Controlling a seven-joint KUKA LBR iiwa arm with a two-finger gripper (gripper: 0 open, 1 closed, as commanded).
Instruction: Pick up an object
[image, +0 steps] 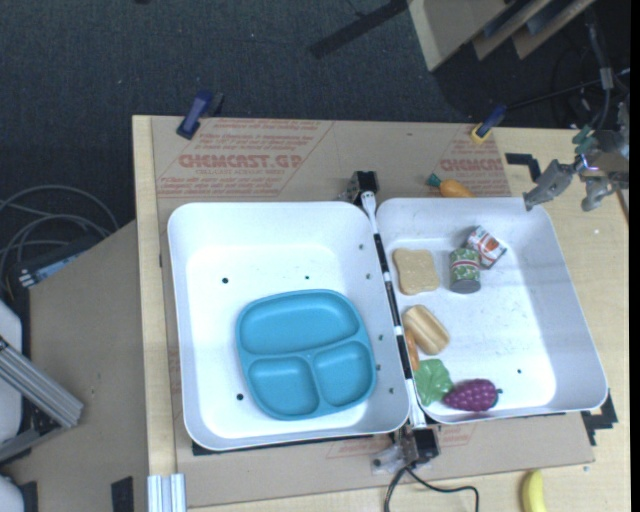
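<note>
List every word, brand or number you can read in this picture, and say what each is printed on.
"CHEMCAST GP": red print on the brown board behind the left bin.
The same red print at the board's right end, behind the right bin: partly readable only.
Labels on the small can and carton: too small to read.

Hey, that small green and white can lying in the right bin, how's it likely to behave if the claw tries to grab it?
The small green and white can looks to lie on its side, so a nudge may roll it. It touches a red and white carton, which would likely shift too. Its smooth round wall could slip between fingers.
</note>
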